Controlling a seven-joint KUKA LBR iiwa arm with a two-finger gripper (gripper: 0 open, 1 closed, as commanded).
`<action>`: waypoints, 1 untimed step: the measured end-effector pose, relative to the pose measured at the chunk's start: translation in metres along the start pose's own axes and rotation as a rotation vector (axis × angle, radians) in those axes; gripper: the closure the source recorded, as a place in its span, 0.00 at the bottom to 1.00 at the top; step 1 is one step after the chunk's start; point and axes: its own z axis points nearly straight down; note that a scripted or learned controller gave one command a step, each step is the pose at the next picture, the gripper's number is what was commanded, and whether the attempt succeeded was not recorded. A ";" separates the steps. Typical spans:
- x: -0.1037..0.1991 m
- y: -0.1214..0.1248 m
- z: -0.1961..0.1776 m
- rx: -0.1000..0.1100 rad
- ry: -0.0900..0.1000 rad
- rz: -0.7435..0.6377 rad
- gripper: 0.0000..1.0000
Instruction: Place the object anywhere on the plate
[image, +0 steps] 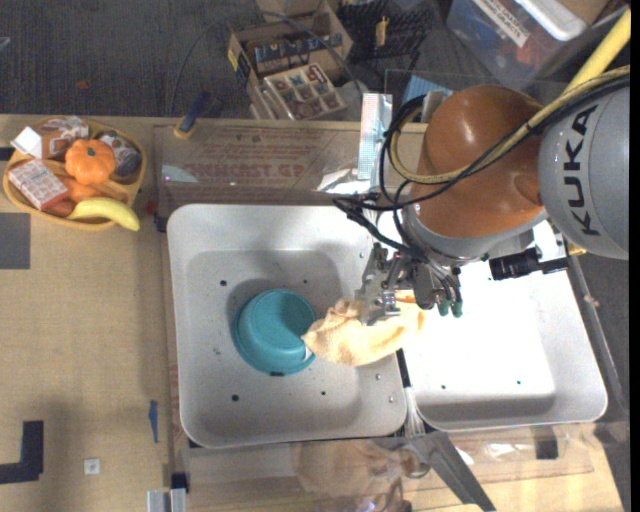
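Observation:
A teal plate (272, 329) lies in the left white bin (200, 260), left of centre. A crumpled pale yellow cloth (352, 340) hangs at the plate's right edge, over the divide between the two bins. My gripper (383, 300) is directly above the cloth, its fingers pinching the cloth's upper fold. The cloth's left corner touches or overlaps the plate's right rim. A small orange bit shows beside the fingers.
The right white bin (510, 370) sits beneath the arm's wrist. A bowl of toy fruit (75, 175) with a banana and a small pumpkin stands on the bench at far left. Boxes and clutter lie beyond the bins' far edge.

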 end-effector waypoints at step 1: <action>0.000 0.000 0.000 0.000 0.000 0.001 0.00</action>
